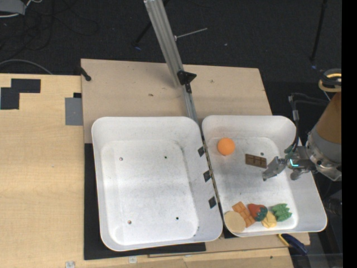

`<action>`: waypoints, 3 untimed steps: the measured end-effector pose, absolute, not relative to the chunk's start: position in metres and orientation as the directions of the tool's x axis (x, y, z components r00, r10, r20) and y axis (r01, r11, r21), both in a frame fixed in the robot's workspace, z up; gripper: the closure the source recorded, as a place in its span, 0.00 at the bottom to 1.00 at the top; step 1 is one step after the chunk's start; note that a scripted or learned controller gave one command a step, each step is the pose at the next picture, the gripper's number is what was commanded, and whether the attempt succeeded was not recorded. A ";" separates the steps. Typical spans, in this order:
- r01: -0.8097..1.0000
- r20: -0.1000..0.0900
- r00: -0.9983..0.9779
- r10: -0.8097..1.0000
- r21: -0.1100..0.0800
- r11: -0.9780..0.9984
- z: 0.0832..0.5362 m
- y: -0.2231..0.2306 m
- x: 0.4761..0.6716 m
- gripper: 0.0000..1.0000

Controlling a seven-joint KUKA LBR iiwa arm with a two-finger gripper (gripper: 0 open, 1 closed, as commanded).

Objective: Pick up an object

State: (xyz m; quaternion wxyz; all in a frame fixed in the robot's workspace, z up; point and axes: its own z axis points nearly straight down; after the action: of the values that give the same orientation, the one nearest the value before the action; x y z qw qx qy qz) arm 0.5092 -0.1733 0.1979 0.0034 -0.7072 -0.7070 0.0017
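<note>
A small flat brown rectangular block point(256, 161) is lying in the right white bin point(312, 205), just left of the gripper point(277, 169). Nothing is being held between the grey fingers point(271, 171), which are seen spread apart and angled down to the left. A round orange ball point(226, 147) and a cluster of coloured toy foods point(261, 214) are resting nearby.

One cam overhead, slanted down on both bins point(111, 128).
</note>
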 end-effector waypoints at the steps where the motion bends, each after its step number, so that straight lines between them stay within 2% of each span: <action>1: 1.000 0.001 0.002 1.000 -0.002 -0.002 0.200 -0.174 0.510 0.00; 2: 1.000 0.003 0.001 1.000 -0.009 -0.001 0.135 -0.172 0.509 0.00; 3: 1.000 0.000 0.002 1.000 -0.001 -0.002 0.091 -0.172 0.510 0.00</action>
State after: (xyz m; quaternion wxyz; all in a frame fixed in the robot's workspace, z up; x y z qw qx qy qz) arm 0.5098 -0.1720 0.0907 0.0006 -0.7078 -0.7064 0.0003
